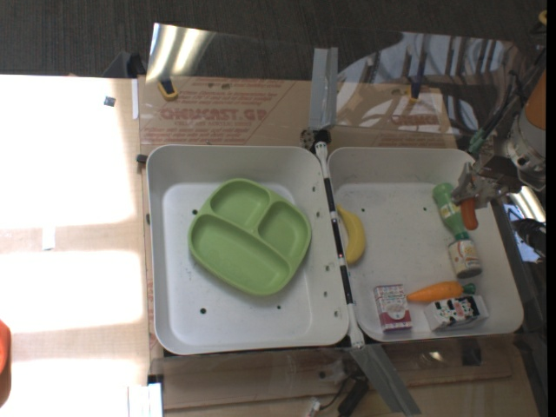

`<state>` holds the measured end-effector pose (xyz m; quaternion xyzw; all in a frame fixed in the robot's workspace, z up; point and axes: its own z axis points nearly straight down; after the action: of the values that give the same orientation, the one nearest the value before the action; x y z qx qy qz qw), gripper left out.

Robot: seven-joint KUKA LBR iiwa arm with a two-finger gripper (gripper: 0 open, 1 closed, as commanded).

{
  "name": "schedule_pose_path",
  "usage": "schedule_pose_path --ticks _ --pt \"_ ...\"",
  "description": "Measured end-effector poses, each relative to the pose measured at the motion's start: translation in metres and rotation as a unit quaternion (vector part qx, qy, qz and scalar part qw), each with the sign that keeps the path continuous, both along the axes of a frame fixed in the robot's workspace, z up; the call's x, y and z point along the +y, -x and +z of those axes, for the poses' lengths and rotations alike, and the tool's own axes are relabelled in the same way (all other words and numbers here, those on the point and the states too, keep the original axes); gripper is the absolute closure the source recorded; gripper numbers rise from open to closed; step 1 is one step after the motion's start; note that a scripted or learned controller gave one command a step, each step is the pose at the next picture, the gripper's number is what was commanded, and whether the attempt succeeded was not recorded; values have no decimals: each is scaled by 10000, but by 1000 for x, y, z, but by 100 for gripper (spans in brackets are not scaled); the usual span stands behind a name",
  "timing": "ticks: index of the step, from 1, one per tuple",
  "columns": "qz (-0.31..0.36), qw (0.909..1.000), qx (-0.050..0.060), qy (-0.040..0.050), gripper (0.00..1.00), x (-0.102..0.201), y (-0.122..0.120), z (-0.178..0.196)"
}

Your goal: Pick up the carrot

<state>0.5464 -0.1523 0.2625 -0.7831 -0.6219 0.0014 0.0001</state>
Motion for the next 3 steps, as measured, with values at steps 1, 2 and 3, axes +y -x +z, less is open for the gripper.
schedule_pose_path --ticks 1,2,3 --pt "1345 9909 1 -6 100 -11 -72 -123" --pt "-491 9988 0 5 100 -70 -53 68" --pt "907 9959 4 -5 100 0 -99 -20"
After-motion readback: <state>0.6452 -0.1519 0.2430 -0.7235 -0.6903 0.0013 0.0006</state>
